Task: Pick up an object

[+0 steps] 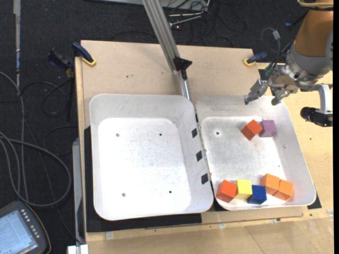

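The desk (137,67) looks like pale matt wood. Both bins (100,142) seem smooth white plastic, speckled. The blocks (252,129) look matt, the pole (159,25) brushed metal.

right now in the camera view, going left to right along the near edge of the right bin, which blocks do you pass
red-orange block → yellow block → blue block → orange block → second orange block, all in the right bin.
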Controlling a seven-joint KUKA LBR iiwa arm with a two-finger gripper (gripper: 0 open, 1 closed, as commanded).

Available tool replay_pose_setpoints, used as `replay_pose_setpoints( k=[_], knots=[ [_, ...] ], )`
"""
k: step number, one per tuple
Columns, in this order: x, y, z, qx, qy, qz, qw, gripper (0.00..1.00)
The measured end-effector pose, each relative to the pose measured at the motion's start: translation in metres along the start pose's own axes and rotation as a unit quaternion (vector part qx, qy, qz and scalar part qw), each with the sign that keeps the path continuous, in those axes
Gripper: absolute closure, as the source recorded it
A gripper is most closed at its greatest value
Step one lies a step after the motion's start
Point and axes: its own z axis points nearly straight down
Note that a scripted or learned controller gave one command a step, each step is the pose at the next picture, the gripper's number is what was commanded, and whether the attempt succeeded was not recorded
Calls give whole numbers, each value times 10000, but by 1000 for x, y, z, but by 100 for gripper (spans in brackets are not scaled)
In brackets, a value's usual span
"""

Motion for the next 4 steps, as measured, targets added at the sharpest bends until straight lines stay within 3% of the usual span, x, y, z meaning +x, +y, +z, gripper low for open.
replay_pose_setpoints(
  k=[2, 3, 4],
  knots=[
    [7, -1, 127, 9, 4, -21, 10000, 0],
    [6, 1, 112, -33, -3, -19, 10000, 100],
    [0, -3, 64, -50, -8, -2, 10000, 100]
  ],
)
